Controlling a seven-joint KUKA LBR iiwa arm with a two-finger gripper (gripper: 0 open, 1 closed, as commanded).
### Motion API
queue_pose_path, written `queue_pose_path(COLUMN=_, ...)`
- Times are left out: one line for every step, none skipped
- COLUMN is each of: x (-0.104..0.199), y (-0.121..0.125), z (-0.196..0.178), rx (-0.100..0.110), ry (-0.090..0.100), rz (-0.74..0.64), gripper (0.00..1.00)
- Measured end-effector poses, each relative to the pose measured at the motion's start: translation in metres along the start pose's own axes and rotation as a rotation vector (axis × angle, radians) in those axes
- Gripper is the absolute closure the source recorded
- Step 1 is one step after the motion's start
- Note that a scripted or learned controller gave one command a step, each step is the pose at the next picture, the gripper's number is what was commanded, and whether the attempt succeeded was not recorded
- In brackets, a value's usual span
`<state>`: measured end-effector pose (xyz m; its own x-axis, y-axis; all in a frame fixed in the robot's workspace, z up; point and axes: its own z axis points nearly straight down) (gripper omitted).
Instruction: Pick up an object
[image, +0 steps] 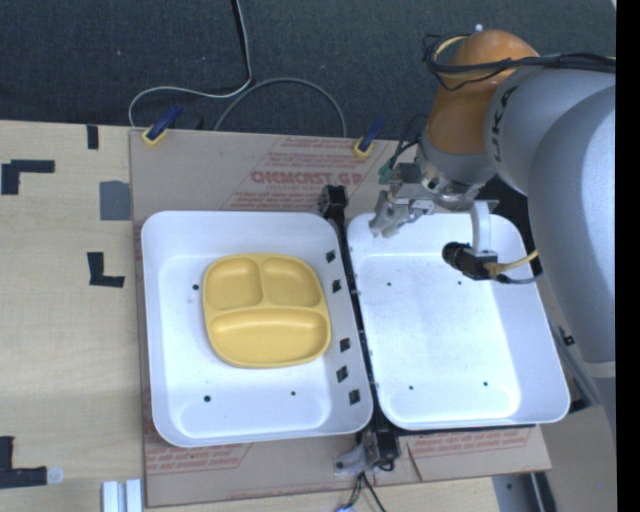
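A yellow tray (267, 310), rounded at its corners and split into two small sections along its far side and one long section along its near side, lies flat in the left bin (170, 250), slightly left of center. White floor shows all around the tray, widest along the near side, and no wall touches it. A line of black clips (345, 330) runs down the seam where the two bins meet. The right bin (450, 350) shows only its white floor. The arm (540, 110) enters from the right, its gripper (395, 215) over the right bin's far-left corner, fingers a little apart and holding nothing, well apart from the tray.
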<state>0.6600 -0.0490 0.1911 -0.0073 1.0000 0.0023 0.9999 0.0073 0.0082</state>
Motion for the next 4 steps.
queue_pose_path(x=0.099, y=-0.029, z=0.007, rx=0.011, ry=0.002, rz=-0.003, gripper=1.0)
queue_pose_path(x=0.056, y=0.002, z=0.007, rx=0.009, ry=-0.003, rz=0.008, gripper=1.0)
queue_pose_path(x=-0.027, y=0.007, z=0.007, rx=0.009, ry=-0.006, rz=0.013, gripper=1.0)
queue_pose_path(x=0.041, y=-0.032, z=0.007, rx=0.011, ry=-0.001, rz=0.002, gripper=1.0)
